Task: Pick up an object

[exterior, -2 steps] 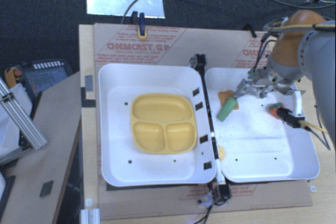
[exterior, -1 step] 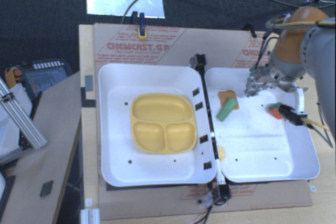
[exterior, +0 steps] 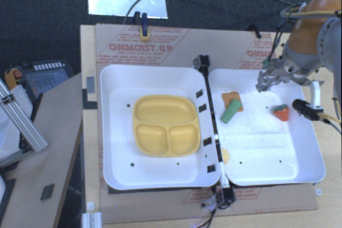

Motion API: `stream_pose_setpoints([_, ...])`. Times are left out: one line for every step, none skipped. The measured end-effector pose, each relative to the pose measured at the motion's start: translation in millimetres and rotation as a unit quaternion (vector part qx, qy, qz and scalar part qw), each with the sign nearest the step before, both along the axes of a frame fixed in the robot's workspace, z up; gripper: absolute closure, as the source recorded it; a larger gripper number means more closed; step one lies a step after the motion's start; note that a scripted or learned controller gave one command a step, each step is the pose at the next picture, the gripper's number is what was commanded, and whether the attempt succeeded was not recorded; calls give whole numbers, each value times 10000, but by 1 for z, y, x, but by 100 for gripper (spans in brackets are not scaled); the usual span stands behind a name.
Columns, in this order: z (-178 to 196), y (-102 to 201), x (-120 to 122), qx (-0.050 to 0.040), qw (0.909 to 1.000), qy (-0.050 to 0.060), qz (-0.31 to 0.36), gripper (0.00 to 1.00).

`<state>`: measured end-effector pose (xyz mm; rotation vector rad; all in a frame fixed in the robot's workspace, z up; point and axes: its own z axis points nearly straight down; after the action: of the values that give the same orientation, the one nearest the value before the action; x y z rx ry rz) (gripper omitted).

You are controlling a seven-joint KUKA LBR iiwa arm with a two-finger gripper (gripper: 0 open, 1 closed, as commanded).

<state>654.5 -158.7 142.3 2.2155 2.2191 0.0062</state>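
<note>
Grey gripper [exterior: 265, 83] hovers at right bin's [exterior: 267, 171] far edge; grip state unreadable. You're in approach: next, descend toward green piece [exterior: 230, 112].

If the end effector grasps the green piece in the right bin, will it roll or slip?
The green piece looks rounded and elongated, so it may roll sideways if nudged. It leans on the orange piece, which might shift with it. It seems small and probably light, perhaps smooth plastic, so it may slip.

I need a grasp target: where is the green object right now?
The green object lies in the right bin, near its left wall, overlapping an orange piece.
</note>
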Motion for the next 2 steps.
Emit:
stream_pose_setpoints([45, 2, 2, -1, 10000, -2, 18, 100])
stream_pose_setpoints([109, -1, 7, -8, 10000, -16, 20, 100])
